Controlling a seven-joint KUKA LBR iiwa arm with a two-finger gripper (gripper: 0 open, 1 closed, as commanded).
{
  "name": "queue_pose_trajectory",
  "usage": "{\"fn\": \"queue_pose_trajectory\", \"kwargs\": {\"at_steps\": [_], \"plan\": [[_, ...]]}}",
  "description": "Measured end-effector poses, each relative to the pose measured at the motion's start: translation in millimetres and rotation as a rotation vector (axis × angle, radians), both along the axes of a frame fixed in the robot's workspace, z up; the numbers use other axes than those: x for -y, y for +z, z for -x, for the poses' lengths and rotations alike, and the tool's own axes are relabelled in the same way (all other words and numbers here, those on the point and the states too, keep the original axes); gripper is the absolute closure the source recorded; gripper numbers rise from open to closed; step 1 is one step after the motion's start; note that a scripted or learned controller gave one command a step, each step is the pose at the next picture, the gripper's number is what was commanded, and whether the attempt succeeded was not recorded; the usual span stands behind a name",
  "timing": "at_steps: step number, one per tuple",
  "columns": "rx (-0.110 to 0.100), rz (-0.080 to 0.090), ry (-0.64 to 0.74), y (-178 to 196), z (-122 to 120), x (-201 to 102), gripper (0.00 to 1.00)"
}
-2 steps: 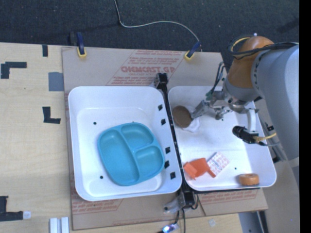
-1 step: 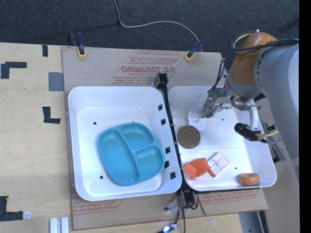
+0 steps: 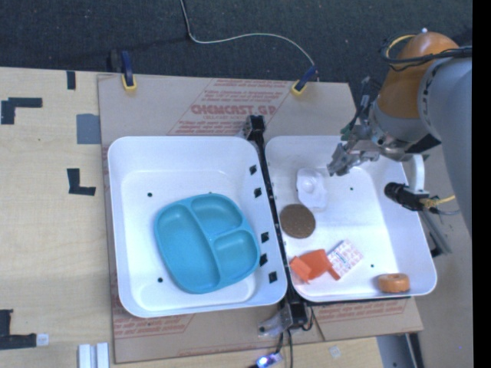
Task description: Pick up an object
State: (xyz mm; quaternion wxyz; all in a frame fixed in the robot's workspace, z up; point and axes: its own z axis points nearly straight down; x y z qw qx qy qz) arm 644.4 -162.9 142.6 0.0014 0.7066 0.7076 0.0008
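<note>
The right bin point(image 3: 399, 228) holds several small objects: a white lump point(image 3: 310, 185) near its back left, a brown disc point(image 3: 297, 221) below it, an orange block point(image 3: 312, 266), a white packet with red print point(image 3: 344, 257) and an orange-brown ring point(image 3: 393, 283) at the front right corner. My gripper point(image 3: 340, 164) hovers over the back of the right bin, just right of the white lump. Nothing shows between its fingers.
The left bin point(image 3: 130, 167) holds a blue divided plate point(image 3: 205, 241). A black divider point(image 3: 261, 182) runs between the bins. The arm's grey body and orange band point(image 3: 410, 75) fill the upper right. A cable point(image 3: 245, 41) and two clamps lie behind the bins.
</note>
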Motion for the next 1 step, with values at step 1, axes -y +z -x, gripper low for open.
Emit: {"fn": "queue_pose_trajectory", "kwargs": {"at_steps": [1], "plan": [[-0.001,0.000,0.000,43.3,2.0,2.7,1.00]]}}
